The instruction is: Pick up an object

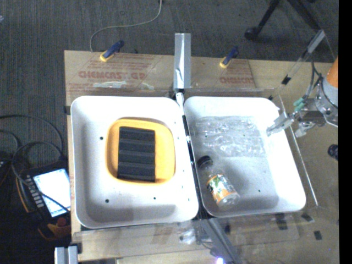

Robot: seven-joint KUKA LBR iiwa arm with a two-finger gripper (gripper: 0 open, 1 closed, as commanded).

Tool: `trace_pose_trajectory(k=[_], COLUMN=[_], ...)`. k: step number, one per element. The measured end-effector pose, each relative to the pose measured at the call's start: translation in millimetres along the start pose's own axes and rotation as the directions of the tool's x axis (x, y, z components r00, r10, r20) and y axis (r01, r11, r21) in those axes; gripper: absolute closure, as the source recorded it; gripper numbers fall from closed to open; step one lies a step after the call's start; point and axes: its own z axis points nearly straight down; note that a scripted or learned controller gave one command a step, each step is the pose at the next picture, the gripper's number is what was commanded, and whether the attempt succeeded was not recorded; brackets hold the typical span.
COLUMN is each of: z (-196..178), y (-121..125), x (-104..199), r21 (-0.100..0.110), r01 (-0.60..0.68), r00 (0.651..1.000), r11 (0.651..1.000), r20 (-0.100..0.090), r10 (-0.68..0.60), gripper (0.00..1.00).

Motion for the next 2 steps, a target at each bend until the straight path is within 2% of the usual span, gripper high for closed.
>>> trace_pose_trajectory(k=[1, 2], z=[71, 50], y=[68, 107], x=[70, 24], r21=[0.001, -0.002], r01=[-0.082, -0.026], r00=[0.997, 1.0], r11=[0.997, 1.0], r20=[0.001, 0.004], r10=[0.082, 0.026], gripper=[0.0, 0.0])
